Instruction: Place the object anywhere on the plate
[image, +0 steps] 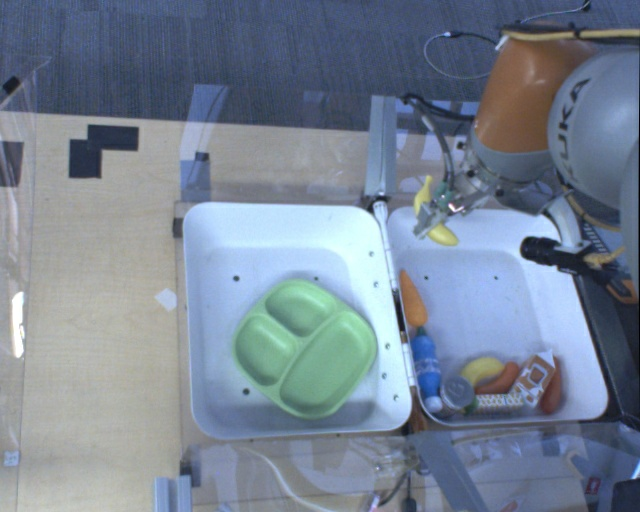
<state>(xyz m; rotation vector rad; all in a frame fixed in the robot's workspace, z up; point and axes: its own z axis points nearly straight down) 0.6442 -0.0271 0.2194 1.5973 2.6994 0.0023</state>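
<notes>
Yellow banana (436, 222) in gripper (437, 212) at right bin's (500, 275) far-left corner.

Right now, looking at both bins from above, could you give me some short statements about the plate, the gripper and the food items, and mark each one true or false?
1. The green divided plate lies in the left bin. True.
2. The gripper holds a yellow banana-like object above the far part of the right bin. True.
3. The yellow object already rests on the plate. False: it is at the gripper, over the right bin.
4. The carrot lies in the left bin. False: it lies in the right bin, along its left wall.
5. A blue bottle lies in the right bin, nearer than the carrot. True.
6. The plate carries a sausage. False: no food lies on it.
</notes>
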